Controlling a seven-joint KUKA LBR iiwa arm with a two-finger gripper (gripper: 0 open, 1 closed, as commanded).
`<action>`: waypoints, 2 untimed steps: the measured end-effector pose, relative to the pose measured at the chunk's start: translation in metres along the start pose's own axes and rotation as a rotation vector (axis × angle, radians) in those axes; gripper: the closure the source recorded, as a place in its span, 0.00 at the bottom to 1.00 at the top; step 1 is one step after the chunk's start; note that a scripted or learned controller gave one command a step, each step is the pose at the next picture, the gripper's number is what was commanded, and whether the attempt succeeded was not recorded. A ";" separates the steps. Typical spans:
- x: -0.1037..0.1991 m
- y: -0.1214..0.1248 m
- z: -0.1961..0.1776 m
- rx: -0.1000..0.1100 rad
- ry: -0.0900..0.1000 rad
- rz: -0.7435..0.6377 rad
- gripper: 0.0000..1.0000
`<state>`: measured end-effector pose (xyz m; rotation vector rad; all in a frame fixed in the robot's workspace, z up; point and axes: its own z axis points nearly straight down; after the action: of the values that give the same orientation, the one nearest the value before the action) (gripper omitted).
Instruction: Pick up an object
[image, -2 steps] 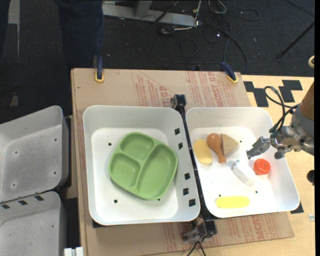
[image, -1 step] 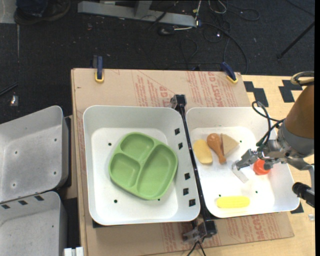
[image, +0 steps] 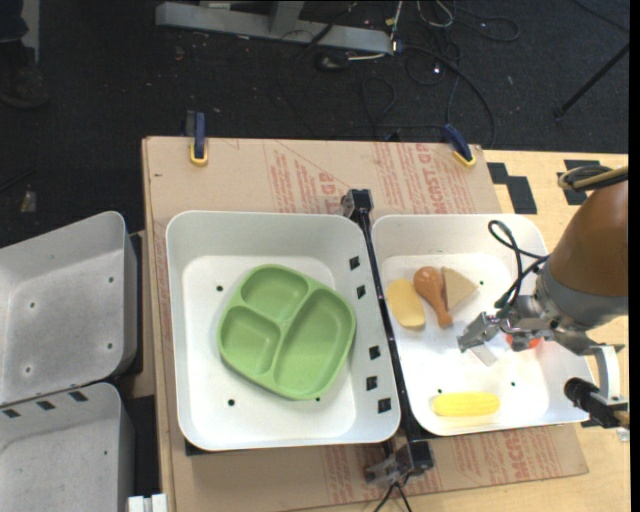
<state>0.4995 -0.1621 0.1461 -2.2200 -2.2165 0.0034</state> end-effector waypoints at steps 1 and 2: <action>-0.003 0.004 0.033 -0.018 -0.009 0.002 0.00; -0.004 0.006 0.023 -0.024 -0.013 0.003 1.00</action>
<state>0.5050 -0.1662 0.1228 -2.2423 -2.2314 -0.0095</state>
